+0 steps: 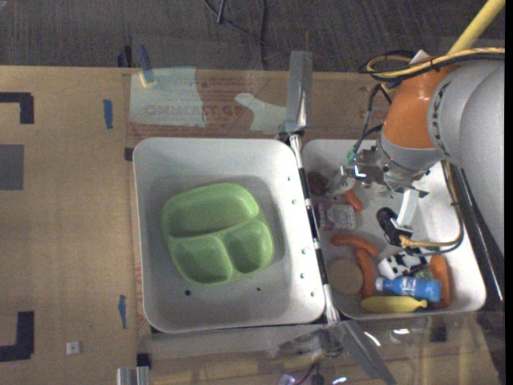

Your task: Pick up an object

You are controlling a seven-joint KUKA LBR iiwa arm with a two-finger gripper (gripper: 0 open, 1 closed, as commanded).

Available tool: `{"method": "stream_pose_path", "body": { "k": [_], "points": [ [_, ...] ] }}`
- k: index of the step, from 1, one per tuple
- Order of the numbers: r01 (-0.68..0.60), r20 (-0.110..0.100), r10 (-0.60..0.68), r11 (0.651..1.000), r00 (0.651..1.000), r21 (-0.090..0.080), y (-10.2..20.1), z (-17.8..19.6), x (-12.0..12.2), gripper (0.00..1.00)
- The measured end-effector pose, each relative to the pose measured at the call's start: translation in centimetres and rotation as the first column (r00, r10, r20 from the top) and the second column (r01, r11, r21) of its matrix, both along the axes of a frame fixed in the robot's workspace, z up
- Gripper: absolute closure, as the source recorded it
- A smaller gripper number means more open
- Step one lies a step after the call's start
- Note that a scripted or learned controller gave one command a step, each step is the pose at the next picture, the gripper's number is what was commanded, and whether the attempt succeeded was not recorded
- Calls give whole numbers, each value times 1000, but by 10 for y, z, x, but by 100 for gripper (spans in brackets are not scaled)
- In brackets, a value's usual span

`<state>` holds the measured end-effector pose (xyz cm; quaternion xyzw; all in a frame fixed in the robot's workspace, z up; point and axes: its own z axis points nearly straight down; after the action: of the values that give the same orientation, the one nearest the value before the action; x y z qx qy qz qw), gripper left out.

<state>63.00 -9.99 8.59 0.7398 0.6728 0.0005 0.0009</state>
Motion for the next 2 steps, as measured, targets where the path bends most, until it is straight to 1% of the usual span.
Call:
{"method": "stream_pose_path", "body": {
  "k": [1, 2],
  "points": [
    [3, 5, -3, 1000, 1000, 0, -2, 12, 1, 100],
    [-27, 0, 27, 1000, 1000, 0, 20, 119, 29, 100]
  ]
}}
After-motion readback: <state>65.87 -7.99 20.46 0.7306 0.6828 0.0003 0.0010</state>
